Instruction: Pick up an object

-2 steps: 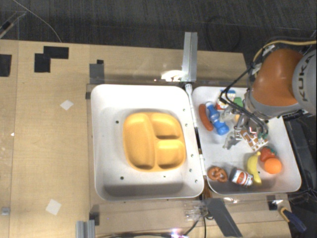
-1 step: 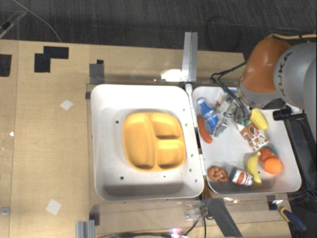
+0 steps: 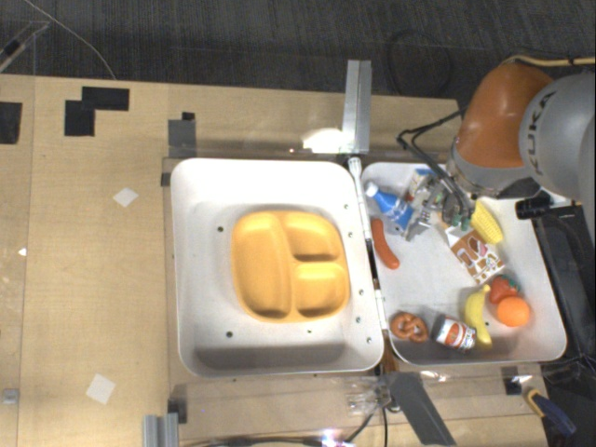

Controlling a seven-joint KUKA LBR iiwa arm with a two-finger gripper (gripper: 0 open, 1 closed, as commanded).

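Blue plastic bottle with a white cap (image 3: 389, 203) lies in the upper left corner of the right white bin (image 3: 545, 343), and it seems to be the thing the arm goes for. The pincer (image 3: 430, 208) hangs low just beside it, on its right side, but I cannot tell if its parts are spread or pressed together, because the metal pieces mix with the clutter under them. Nothing looks lifted, so in my judgement the pick is not yet done; the grasp and the raising are left.

Other things wait in the same bin: a long red sausage (image 3: 384, 242) near the left wall, a yellow corn cob (image 3: 487, 222), a flat printed snack packet (image 3: 476, 255), a yellow banana (image 3: 478, 311), a round orange fruit (image 3: 512, 312), a brown pretzel (image 3: 407, 325) and a small can lying on its side (image 3: 455, 334). The left white bin (image 3: 196, 250) holds a yellow divided tray (image 3: 284, 264). Both bins stand on the wooden counter (image 3: 84, 268).
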